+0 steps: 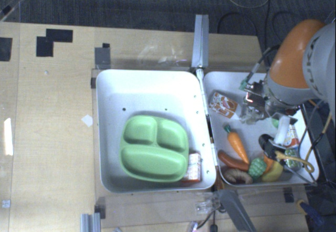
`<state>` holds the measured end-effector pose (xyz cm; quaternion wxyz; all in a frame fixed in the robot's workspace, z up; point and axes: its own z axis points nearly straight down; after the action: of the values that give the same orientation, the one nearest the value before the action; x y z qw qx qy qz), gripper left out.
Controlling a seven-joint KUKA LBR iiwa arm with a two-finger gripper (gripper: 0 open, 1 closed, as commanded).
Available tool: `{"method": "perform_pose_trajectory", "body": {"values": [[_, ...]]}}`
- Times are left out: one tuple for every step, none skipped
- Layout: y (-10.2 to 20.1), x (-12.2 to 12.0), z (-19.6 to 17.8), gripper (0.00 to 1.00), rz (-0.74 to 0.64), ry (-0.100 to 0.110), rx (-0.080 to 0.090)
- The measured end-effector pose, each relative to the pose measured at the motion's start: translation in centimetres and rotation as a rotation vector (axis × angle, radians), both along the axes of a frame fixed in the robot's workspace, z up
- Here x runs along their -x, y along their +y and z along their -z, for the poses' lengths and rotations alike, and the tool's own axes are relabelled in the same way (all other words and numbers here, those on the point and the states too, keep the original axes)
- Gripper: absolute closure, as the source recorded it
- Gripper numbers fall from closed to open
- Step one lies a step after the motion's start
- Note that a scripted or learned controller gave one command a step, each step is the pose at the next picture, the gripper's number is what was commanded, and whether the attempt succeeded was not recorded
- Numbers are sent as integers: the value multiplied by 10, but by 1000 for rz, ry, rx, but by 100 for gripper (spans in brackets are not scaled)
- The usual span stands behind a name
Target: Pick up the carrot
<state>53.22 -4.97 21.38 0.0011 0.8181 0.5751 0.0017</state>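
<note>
Carrot: the small orange toy carrot with a green stub top (237, 144) lies in my right-hand white bin (220, 82), near its middle, tilted with the green end toward the divider.
Neighbours: a reddish-brown sausage-shaped toy (233, 160) sits just below its tip, with a green knobbly toy (256, 168) nearby; a small orange-and-white printed packet (222, 105) lies above it.
My gripper: my grey gripper (253, 110) hangs above and to the right of the carrot, apart from it; I cannot tell how it is set, and nothing is visibly held.
Handling: I judge it light, stiff, smooth plastic, likely slippery on the taper.
Where to hold: across the thick upper body, below the green top.
Other bin: the left white bin (105, 120) holds a pale green divided plate (155, 147).
</note>
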Motion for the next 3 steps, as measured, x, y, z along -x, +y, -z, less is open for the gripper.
{"method": "perform_pose_trajectory", "body": {"values": [[0, 0, 0, 0, 0, 1, 0], [-36, -6, 99, 0, -46, 4, 0], [-45, 45, 99, 0, 110, 2, -1]]}}
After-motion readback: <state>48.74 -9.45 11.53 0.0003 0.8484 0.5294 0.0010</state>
